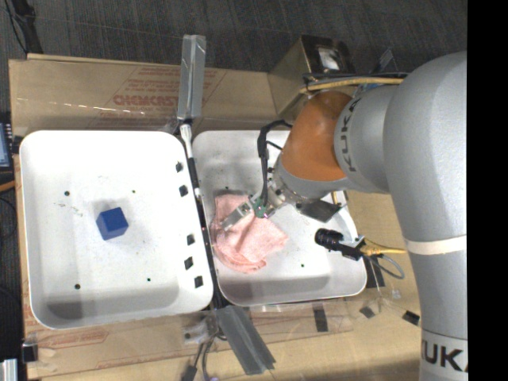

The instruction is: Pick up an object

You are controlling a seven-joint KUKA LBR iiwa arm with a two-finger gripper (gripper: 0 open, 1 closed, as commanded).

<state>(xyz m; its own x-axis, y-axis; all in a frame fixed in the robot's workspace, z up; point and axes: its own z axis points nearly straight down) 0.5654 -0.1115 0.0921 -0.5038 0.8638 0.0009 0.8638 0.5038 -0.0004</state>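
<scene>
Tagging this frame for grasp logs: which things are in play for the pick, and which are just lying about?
In play: gripper; pink cloth under it, in the right bin.
Lying about: blue cube in the left bin; cardboard behind the bins.

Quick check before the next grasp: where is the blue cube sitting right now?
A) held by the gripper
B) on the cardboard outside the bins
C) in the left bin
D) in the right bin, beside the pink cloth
C: the blue cube lies on the floor of the left bin, apart from the gripper, which is down at the pink cloth in the right bin.
</scene>
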